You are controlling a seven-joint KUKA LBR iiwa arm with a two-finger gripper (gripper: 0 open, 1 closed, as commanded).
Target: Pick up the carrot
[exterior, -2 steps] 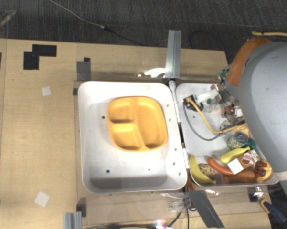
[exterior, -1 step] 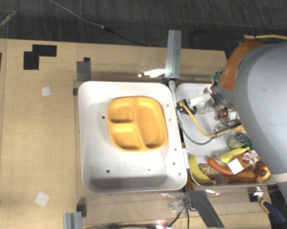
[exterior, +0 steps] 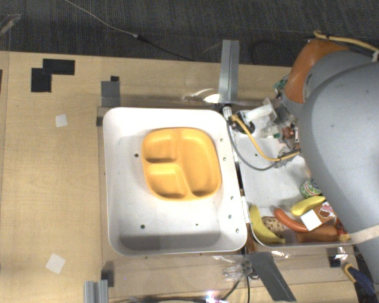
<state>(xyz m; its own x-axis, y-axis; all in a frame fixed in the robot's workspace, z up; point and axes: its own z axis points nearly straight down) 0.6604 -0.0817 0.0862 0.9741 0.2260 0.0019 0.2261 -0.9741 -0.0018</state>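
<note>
An orange-red, elongated piece that looks like the carrot (exterior: 289,220) lies near the front edge of the right bin (exterior: 265,182), among other toy foods. The grey arm with its orange band (exterior: 303,68) reaches in from the right and hides much of that bin. My gripper (exterior: 279,129) sits at the bin's far end, behind a loop of cable, well back from the carrot. Nothing can be seen held in it.
The left bin (exterior: 123,169) holds a yellow divided plate (exterior: 178,163). Beside the carrot lie a yellow banana (exterior: 263,223), a second yellow piece (exterior: 308,204), a white tag (exterior: 311,219), a brown item (exterior: 325,233) and a green-patterned item (exterior: 309,187). A metal post (exterior: 229,74) stands behind the bins.
</note>
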